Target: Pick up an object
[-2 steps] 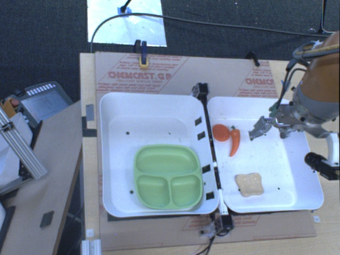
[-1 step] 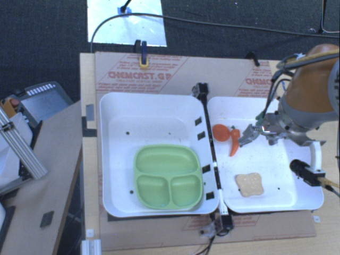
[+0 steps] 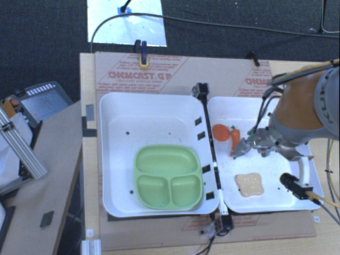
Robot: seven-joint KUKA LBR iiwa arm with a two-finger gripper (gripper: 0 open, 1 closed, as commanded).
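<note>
Camera view: left bin [image 3: 114, 142] holds a green tray [image 3: 168, 176]; right bin [image 3: 234, 108] has toast [image 3: 249, 184], carrot [image 3: 234, 139]; gripper [image 3: 240, 147] state unclear.

Bench and bins

The bench [image 3: 175, 68] carried two white bins side by side: left bin [image 3: 114, 142], right bin [image 3: 234, 105].

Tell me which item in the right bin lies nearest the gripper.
The small orange piece. It lies right beside the gripper, next to the red-orange round piece; the tan slice lies apart, nearer the bin's front edge.
</note>
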